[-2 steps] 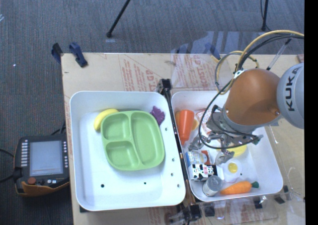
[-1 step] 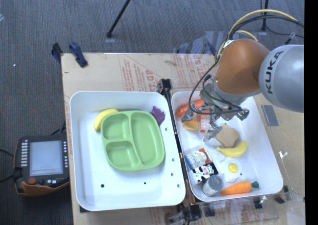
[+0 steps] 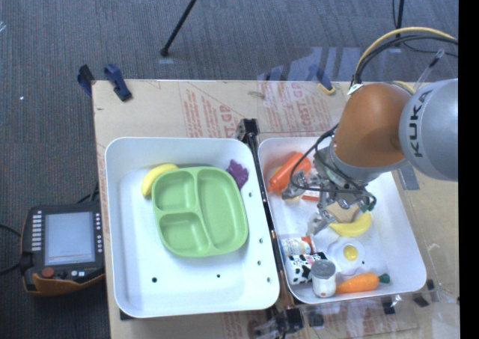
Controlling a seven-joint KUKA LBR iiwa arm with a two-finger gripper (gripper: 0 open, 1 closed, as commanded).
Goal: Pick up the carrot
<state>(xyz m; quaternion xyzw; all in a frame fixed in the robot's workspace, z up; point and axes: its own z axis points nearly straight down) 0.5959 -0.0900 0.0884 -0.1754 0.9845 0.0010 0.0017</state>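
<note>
The carrot (image 3: 358,283), orange with a green stub at its right end, lies along the front wall of the right bin (image 3: 408,244). A second long orange piece (image 3: 285,170) rests at the bin's back left; what it is I cannot make out. My gripper (image 3: 326,201) hangs over the middle of the right bin under the orange wrist band, well behind the carrot and just right of the orange piece. Nothing shows held in it.
Around the carrot sit a small can (image 3: 323,279), a cow-patterned item (image 3: 302,266), a fried egg (image 3: 348,253) and a banana (image 3: 352,225). The left bin (image 3: 123,255) holds a green divided plate (image 3: 200,209), a yellow fruit (image 3: 156,176) and purple grapes (image 3: 238,173).
</note>
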